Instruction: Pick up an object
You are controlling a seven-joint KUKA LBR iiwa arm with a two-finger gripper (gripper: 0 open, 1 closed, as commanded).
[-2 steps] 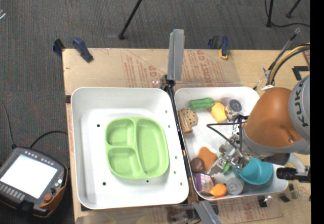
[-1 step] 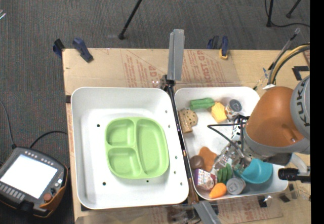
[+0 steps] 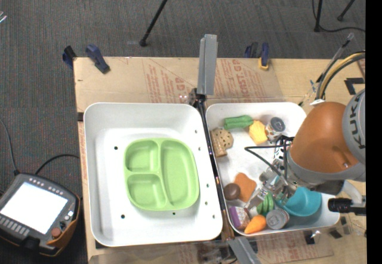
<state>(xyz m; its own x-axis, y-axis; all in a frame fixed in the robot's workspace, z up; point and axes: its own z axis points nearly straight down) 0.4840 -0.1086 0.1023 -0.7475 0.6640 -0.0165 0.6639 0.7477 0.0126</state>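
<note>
My gripper [image 3: 270, 189] is low in the right bin [image 3: 298, 110], near its front, below the orange wrist band. It hovers over a cluster of small items: a green piece [image 3: 267, 203], a teal cup [image 3: 303, 202], a silver can [image 3: 277, 219], an orange carrot [image 3: 255, 224] and a purple packet [image 3: 239, 216]. Just to its left lie an orange piece [image 3: 244, 184] and a dark brown ball [image 3: 231, 191]. Nothing is visibly lifted by the gripper.
Farther back in the right bin are a green vegetable [image 3: 237, 120], a yellow item [image 3: 258, 132], a second can [image 3: 276, 125] and a tan spotted block [image 3: 221, 140]. The left bin [image 3: 104, 137] holds a green divided plate [image 3: 161, 174]. A tablet [image 3: 34, 208] sits on the floor at left.
</note>
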